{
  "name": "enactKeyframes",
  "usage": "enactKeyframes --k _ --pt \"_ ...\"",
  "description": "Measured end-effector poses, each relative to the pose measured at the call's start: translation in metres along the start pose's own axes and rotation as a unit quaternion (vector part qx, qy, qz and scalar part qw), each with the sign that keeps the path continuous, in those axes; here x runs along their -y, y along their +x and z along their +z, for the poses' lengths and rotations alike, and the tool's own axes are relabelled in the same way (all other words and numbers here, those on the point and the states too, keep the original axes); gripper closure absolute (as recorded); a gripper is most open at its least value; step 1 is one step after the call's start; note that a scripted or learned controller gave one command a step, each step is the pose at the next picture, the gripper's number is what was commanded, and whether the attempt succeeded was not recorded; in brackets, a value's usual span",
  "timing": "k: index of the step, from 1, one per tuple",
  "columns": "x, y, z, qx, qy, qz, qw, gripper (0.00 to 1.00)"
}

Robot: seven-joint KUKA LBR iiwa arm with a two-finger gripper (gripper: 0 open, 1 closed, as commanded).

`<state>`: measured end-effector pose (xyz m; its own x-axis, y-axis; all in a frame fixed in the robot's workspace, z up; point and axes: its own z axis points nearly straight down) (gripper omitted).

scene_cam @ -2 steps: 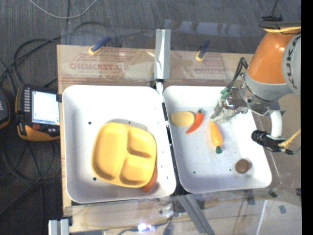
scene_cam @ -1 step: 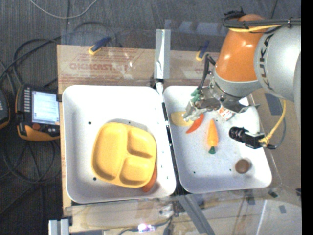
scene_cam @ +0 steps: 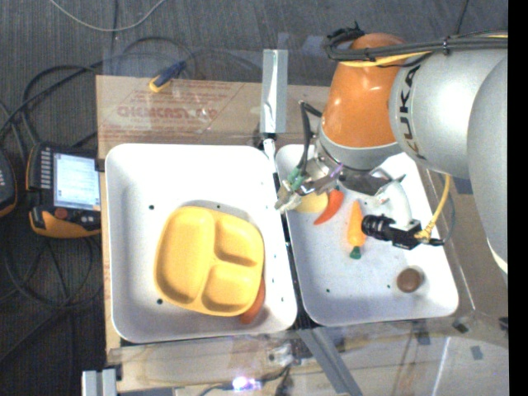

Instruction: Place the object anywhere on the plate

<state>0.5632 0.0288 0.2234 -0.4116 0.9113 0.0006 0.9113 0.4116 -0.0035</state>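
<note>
A yellow divided plate [scene_cam: 213, 258] lies in the left bin [scene_cam: 124, 221], slightly right of its middle. My gripper [scene_cam: 295, 190] hangs over the near-left corner of the right bin [scene_cam: 371, 295], close to the wall between the two bins. Just under and right of it lies a pale yellow object [scene_cam: 310, 204], partly hidden by the gripper. A red pepper [scene_cam: 328, 208] rests beside that object, and an orange carrot [scene_cam: 355, 228] with a green tip lies a little further right. I cannot tell whether anything is held.
A small brown round object [scene_cam: 409, 280] sits at the right bin's lower right. An orange rim [scene_cam: 257, 302] pokes out from under the plate. The arm's orange band [scene_cam: 363, 97] looms over the right bin's top. A black cable plug [scene_cam: 388, 229] hangs beside the carrot.
</note>
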Motion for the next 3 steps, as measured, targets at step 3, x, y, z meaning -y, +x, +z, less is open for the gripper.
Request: enactKeyframes --k 3 --pt "0.005 -0.187 0.064 0.002 -0.001 -0.354 0.9354 1.00"
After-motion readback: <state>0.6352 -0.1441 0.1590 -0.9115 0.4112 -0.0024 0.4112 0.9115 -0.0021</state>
